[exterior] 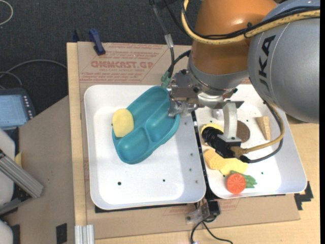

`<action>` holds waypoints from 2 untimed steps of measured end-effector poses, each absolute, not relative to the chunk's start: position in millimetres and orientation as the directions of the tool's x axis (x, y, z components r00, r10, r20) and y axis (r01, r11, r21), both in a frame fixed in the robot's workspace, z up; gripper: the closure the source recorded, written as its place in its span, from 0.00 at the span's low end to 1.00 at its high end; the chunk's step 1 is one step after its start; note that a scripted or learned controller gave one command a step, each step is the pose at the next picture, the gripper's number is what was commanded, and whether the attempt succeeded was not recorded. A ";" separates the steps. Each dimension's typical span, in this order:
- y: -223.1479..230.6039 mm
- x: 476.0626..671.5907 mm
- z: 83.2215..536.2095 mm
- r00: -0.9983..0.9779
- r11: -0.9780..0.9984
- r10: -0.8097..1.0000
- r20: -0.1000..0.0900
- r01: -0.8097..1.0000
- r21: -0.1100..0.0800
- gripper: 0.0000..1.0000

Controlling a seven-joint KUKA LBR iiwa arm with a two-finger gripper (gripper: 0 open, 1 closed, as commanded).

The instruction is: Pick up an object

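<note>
Overhead slanted view of a worktop [51,136] carrying two shallow white bins on a brown cardboard sheet [127,60] printed with red lettering. The grey robot arm with an orange band [228,14] enters from the upper right of the frame and covers the top of the right bin. Its end effector [175,104] sits at the centre of the frame, over the seam between the bins and at the upper right rim of a teal plastic divided dish [147,128]; whether it is clenched on that rim or released cannot be told from this angle. The dish lies tilted across the upper half of the left white bin [142,182], running from upper right to lower left. A pale yellow rounded piece [122,122] rests against the dish's left edge. In the right white bin [274,172], a red toy tomato with green leaves [236,183] lies near the lower edge, touching a yellow lumpy toy food piece [223,162] just above it. A brown round piece [243,131] and a tan cone [263,127] lie further up, near each other but apart. A blue clamp [96,40] grips the cardboard's upper left edge.
</note>
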State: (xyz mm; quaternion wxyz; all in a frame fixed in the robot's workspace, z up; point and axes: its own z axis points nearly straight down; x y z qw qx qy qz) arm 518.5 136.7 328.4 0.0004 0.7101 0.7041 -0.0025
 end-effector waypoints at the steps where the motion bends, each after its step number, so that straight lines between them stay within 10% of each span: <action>1: 128.2 477.7 357.7 0.000 0.000 1.000 0.000 1.000 -0.003 1.00; 2: 149.3 478.8 361.9 -0.003 0.003 1.000 -0.001 1.000 -0.001 1.00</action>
